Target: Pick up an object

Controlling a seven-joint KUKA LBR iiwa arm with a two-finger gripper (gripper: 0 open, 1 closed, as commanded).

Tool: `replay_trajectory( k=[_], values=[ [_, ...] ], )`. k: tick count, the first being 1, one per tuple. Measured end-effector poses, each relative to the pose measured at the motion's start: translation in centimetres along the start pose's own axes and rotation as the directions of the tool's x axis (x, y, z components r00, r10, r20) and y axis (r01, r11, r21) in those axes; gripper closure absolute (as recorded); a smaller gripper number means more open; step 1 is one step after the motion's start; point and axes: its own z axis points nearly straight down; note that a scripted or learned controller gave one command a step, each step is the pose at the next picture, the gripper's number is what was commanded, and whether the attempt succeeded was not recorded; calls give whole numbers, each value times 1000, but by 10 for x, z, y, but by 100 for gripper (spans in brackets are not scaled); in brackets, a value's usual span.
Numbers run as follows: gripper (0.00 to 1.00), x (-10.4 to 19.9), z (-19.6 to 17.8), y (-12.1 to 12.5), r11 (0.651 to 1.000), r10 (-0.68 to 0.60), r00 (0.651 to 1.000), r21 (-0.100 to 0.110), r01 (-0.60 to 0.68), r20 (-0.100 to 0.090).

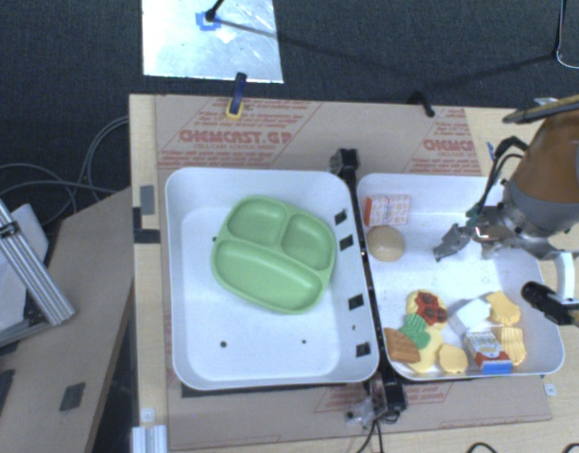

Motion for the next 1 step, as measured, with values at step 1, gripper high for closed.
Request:
replay_trajectory(
  k=[1],
  values=[
    [0, 1, 52, 0, 1000, 0, 1000, 1, 0, -1]
  ],
)
